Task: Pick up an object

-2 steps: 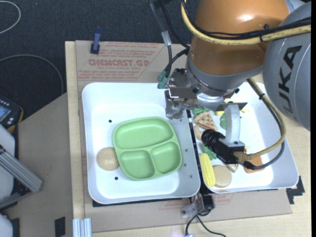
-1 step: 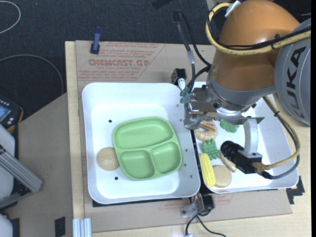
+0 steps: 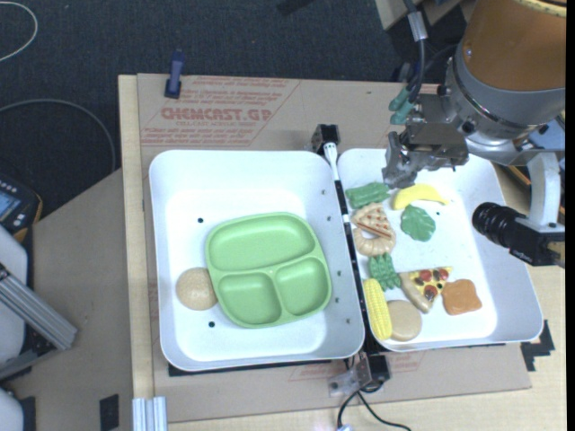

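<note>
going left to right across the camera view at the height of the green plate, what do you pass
round cookie → green divided plate → corn cob → pizza slice → toast piece

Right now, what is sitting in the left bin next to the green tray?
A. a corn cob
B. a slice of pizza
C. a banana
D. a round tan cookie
D. A round tan cookie lies in the left bin, touching the green tray on its left side; the banana, pizza slice and corn cob are all in the right bin.
</note>
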{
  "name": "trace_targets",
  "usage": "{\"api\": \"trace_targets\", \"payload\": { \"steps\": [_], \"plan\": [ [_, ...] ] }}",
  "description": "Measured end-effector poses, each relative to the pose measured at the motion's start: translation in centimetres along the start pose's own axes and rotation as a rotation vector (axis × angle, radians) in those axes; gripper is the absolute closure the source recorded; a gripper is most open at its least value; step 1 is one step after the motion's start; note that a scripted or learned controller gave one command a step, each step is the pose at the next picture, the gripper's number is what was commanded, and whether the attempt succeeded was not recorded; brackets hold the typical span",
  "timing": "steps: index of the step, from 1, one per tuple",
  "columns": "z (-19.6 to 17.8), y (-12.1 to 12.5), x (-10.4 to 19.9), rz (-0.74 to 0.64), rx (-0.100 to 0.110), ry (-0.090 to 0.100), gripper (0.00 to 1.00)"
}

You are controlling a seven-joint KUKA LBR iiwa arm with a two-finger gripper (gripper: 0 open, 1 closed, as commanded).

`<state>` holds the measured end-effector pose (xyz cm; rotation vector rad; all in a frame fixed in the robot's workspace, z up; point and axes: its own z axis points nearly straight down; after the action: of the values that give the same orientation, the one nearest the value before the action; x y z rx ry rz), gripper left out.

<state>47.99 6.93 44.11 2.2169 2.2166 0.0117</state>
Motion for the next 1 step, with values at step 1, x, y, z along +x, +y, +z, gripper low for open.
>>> {"api": "trace_targets", "payload": {
  "steps": [1],
  "plan": [
    [11.03, -0.23, -5.39, 0.004, 0.016, -0.001, 1.0]
  ]
}}
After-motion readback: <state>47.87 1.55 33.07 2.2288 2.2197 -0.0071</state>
